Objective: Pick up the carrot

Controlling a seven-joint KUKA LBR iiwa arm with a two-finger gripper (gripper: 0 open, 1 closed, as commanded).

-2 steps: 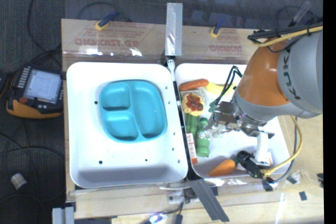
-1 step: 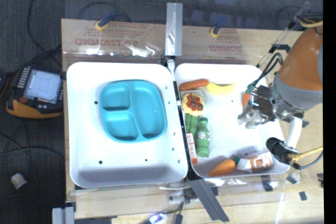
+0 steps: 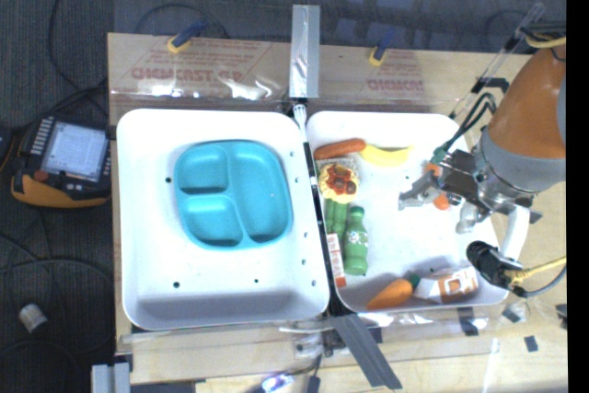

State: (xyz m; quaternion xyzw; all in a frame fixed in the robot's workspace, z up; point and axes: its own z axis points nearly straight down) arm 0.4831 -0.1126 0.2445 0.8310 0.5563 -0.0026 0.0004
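Here the gripper (image 3: 425, 190) hangs over the right bin (image 3: 405, 244), its jaws' state impossible to tell, while the carrot (image 3: 390, 294) lies near the front wall, touching a bottle (image 3: 445, 286), calling for a descent clear of that neighbour.

carrot (image 3: 390, 294) showing orange | divided plate (image 3: 232, 194) showing turquoise | two bins (image 3: 147, 290) showing white | bottle (image 3: 355, 240) showing green with white label | banana (image 3: 385, 156) showing yellow | tabletop (image 3: 138, 60) showing tan with red lettering
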